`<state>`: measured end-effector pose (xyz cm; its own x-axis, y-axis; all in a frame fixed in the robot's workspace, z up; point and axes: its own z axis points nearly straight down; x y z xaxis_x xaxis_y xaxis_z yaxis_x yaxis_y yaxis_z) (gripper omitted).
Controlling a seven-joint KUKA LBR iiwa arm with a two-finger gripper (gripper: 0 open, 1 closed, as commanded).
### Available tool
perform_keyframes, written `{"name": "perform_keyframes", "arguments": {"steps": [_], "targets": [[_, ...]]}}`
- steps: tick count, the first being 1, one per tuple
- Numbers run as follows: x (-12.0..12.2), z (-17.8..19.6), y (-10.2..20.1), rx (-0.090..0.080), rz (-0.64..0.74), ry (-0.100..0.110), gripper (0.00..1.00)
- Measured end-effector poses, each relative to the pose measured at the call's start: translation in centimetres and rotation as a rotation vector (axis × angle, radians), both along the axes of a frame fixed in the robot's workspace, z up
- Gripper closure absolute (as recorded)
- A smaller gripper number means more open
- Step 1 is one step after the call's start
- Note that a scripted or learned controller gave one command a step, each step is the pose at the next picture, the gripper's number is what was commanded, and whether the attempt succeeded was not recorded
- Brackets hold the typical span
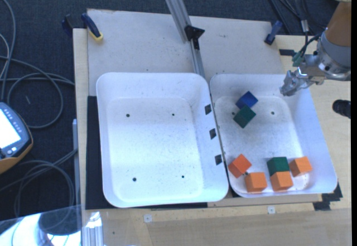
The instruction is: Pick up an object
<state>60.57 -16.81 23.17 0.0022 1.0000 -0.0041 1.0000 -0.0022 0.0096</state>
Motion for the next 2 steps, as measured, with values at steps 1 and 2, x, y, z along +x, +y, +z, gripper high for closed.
{"name": "perform_keyframes", "arguments": {"steps": [1, 2], "targets": [[-0.1, -0.6, 0.3, 0.003, 0.004, 0.009, 0.0], [1.4, 7.4, 1.8, 0.002, 0.006, -0.002, 0.0]]}}
